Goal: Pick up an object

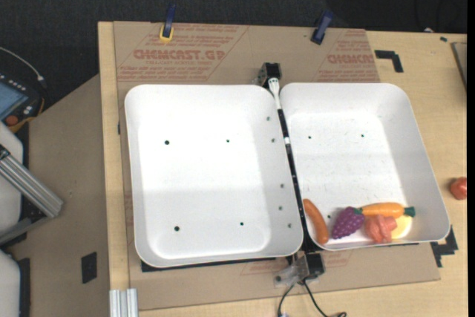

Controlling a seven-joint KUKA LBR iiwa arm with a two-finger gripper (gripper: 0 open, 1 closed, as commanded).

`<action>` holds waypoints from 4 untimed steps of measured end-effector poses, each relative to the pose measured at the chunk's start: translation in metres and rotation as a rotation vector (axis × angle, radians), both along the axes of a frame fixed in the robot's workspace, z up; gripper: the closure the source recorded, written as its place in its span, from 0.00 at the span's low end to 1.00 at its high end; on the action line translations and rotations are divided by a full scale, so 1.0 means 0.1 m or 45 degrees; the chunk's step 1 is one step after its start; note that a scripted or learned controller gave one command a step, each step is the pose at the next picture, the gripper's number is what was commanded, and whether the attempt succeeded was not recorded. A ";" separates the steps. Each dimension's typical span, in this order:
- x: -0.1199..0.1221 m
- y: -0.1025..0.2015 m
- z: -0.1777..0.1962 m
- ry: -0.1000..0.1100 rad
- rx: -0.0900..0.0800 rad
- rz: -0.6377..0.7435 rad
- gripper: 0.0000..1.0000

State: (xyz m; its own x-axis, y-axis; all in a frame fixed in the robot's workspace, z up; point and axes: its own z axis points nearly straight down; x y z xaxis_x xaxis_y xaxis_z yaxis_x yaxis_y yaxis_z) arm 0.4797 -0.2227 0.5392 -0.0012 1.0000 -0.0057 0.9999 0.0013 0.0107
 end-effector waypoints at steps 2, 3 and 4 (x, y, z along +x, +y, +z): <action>0.29 -0.01 -0.31 0.018 0.008 0.000 1.00; -0.01 -0.01 -0.13 0.008 0.004 -0.002 1.00; 0.25 -0.01 -0.22 0.010 0.004 0.001 1.00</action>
